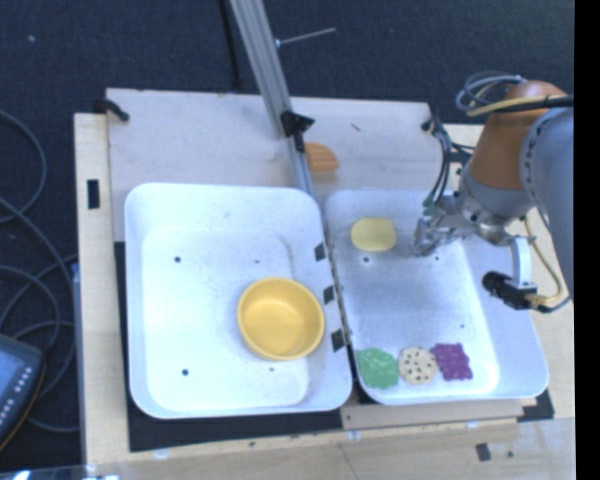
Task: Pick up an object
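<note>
The right bin (pixel 480 318) holds a pale yellow rounded piece (pixel 374 234) near its far edge. Along its near edge lie a green lump (pixel 378 367), a speckled cookie (pixel 416 365) and a purple cluster (pixel 452 361). In the left bin (pixel 170 288) sits a yellow bowl (pixel 280 317). My gripper (pixel 427 239) hangs low over the far part of the right bin, just right of the pale yellow piece and apart from it. Nothing shows between its fingers.
A slanted metal rail (pixel 270 73) crosses the back of the bench down to the bins' divider. An orange object (pixel 321 158) lies behind the bins beside it. Cables and a black connector (pixel 505 288) hang from the arm over the right bin's right wall.
</note>
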Available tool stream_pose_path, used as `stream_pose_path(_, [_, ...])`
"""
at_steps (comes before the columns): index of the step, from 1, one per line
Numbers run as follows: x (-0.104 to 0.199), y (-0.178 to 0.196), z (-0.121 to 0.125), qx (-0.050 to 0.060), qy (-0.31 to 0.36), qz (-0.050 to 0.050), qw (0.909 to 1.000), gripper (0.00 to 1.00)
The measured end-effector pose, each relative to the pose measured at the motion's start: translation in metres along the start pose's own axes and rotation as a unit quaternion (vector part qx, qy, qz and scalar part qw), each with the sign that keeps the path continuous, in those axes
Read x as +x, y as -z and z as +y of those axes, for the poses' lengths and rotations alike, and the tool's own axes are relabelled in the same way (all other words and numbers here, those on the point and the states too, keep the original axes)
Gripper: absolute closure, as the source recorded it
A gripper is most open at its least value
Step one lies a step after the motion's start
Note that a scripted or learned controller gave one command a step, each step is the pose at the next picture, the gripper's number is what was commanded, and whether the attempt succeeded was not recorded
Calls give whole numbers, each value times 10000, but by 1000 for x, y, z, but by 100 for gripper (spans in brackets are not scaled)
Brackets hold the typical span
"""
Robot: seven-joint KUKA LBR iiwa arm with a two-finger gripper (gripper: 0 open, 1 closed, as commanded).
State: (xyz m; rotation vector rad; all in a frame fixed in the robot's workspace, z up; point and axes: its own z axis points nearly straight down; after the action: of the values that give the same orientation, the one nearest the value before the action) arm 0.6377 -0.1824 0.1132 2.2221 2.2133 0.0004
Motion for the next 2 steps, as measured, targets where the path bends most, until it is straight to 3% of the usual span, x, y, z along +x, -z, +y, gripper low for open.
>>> stream_pose_path(2, [-4,89,6,-10,31,9,10000,100])
